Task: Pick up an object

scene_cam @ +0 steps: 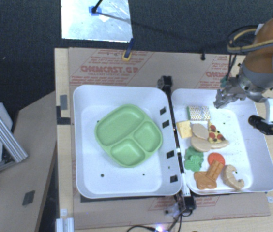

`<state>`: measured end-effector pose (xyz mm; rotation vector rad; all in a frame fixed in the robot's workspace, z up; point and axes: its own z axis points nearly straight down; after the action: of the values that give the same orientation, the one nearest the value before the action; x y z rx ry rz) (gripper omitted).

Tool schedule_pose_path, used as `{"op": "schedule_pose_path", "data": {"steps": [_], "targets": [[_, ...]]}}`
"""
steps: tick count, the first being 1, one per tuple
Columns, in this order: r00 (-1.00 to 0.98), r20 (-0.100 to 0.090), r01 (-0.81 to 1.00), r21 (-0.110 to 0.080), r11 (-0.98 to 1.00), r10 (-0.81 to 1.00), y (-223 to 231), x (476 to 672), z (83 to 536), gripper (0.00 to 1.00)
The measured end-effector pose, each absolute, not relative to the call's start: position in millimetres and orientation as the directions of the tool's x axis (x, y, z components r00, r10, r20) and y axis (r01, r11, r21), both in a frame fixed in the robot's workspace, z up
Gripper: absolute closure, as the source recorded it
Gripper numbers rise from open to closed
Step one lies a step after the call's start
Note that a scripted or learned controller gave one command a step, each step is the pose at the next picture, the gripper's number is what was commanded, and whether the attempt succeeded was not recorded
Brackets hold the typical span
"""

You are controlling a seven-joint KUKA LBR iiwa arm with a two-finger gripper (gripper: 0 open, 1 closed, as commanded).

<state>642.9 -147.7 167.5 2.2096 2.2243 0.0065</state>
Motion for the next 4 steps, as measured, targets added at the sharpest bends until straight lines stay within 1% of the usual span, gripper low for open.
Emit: {"op": "schedule_pose_path", "data": {"steps": [1, 2, 3, 4], "targets": [[-0.007, -0.002, 1.000, 0.009, 0.007, 1.000, -147.9, 644.9, 222.7, 1.00], [-0.010, 0.002, 1.000, 0.001, 0.010, 1.000, -87.9, 629.2, 217.7, 1.00], [-0.010, 0.003, 1.000, -0.001, 0.010, 1.000, -31.7, 610.9, 210.4, 1.00], [-0.010, 0.003, 1.000, -0.001, 0.010, 1.000, 18.6, 599.8, 206.5, 1.00]]}}
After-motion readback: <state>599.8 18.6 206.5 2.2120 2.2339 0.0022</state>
